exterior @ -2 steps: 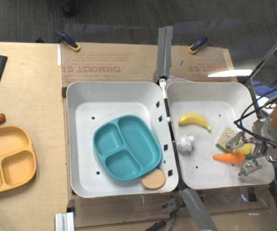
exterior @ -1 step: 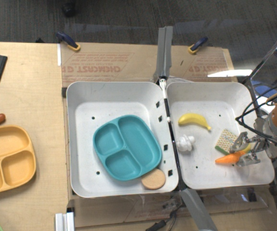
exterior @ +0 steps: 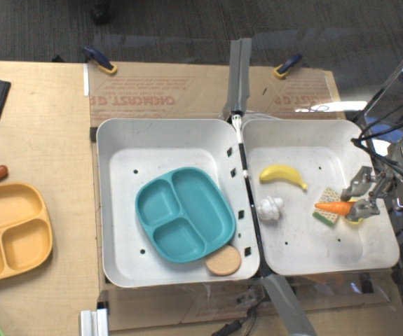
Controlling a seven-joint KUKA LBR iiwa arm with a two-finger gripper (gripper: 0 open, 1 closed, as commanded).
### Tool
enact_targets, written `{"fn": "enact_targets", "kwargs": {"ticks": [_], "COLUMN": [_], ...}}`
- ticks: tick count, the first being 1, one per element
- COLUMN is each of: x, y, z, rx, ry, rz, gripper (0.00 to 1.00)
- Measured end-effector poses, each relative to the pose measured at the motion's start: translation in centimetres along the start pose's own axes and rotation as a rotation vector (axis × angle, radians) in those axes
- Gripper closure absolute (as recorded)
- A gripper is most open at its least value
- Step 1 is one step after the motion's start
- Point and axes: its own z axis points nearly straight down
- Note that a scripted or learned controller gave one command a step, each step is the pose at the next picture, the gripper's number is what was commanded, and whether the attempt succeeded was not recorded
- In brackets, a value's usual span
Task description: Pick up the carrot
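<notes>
The orange carrot [exterior: 333, 206] lies in the right bin [exterior: 306, 257], towards its right side, resting partly on a small green and tan patterned piece [exterior: 325, 216]. My gripper [exterior: 362, 193] is low over the bin just to the right of the carrot. Its two fingers stand apart, one behind [exterior: 359, 180] and one in front [exterior: 369, 207] of the carrot's right end. The carrot's tip reaches the gap, but nothing is clamped. A small yellow piece [exterior: 354, 220] peeks out under the front finger.
A yellow banana [exterior: 283, 176] and a white lumpy object [exterior: 269, 208] also lie in the right bin. The left bin [exterior: 117, 145] holds a teal divided plate [exterior: 184, 214] and a tan round cookie [exterior: 223, 262]. An orange tray [exterior: 8, 233] sits on the bench at left.
</notes>
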Motion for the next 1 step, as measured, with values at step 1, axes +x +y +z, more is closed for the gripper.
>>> {"fn": "enact_targets", "kwargs": {"ticks": [1], "x": [-6.59], "y": [6.52], "z": [-0.45], "rx": [-0.002], "ry": [0.0], "rz": [-0.405], "gripper": [1.0]}}
